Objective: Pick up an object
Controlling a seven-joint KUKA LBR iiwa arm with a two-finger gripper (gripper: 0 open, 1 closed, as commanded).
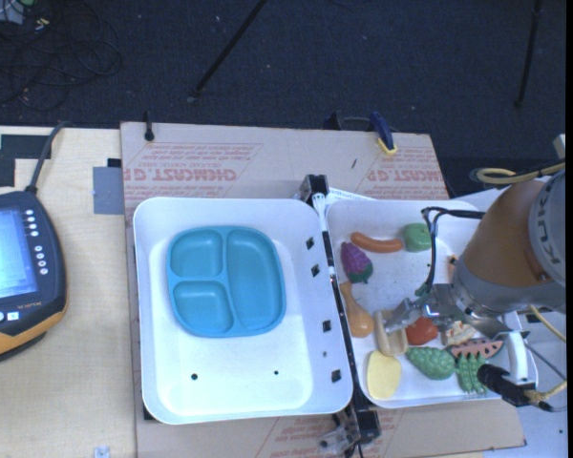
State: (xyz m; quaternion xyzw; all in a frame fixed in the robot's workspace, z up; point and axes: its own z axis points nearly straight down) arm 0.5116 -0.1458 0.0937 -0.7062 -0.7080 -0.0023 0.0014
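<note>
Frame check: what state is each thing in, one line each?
Blue tray: flat in left bin, compartments bare.
Hot dog: lying in right bin.
Purple item: below the hot dog.
Yellow item: at near edge.
Gripper: low among the toys.
Pendant: screen lit.

arm [516, 246] covers right bin's [393, 401] far side — pendant [14, 270] cut off

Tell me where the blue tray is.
The blue tray lies in the left bin, toward its upper half, across the divider from the purple toy in the right bin.
</note>
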